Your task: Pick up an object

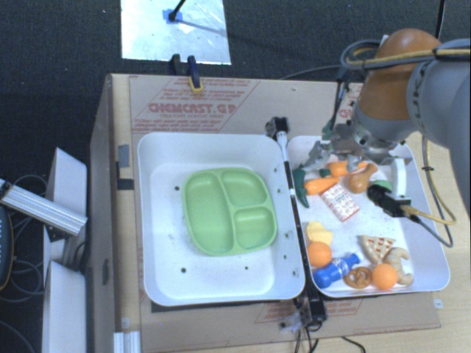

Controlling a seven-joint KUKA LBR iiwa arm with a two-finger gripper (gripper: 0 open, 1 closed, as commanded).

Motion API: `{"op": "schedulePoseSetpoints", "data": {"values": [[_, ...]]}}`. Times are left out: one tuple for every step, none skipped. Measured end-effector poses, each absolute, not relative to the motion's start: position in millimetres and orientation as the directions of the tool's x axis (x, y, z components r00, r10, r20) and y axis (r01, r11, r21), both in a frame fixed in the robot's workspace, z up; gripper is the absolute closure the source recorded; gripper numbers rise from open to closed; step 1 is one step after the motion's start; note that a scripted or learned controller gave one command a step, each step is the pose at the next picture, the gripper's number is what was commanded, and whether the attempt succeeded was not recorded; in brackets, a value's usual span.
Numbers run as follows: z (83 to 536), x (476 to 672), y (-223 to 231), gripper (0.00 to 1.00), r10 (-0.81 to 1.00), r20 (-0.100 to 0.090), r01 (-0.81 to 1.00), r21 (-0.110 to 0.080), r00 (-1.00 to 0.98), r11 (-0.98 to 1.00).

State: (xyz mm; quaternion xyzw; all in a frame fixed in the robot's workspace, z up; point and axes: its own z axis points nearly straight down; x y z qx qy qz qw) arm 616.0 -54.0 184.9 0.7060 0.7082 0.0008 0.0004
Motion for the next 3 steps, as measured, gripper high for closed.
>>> {"op": "schedulePoseSetpoints", "data": {"values": [[106.7,650.4,-99.0,0.0,1.0,-0.001,1.0,-0.001,-0.001,0.001],[91.0,670.7,-118.4,0.0,1.0,-0.011,1.0,0.008,0.001,-0.001],[105.5,675.2,-115.9,1.0,1.0,-0.01,1.0,0.023,-0.005,0.005]]}}
